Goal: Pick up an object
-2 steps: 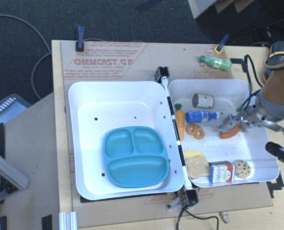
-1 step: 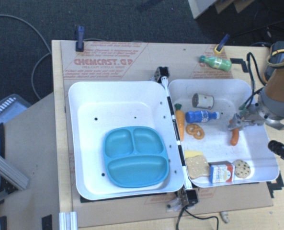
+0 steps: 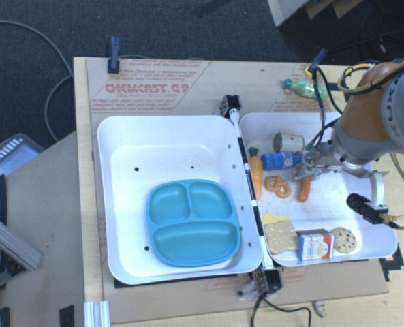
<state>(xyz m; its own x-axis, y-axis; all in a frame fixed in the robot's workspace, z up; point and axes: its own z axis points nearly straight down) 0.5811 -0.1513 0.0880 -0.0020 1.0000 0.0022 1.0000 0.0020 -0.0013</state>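
In the right bin (image 3: 365, 240), carrot (image 3: 256, 176), pretzel (image 3: 278, 186) and red sausage (image 3: 303, 190) lie close together, seemingly light, stiff toys; the sausage suits a pinch across its middle. The end effector (image 3: 309, 163) hovers just above it, grip state unclear
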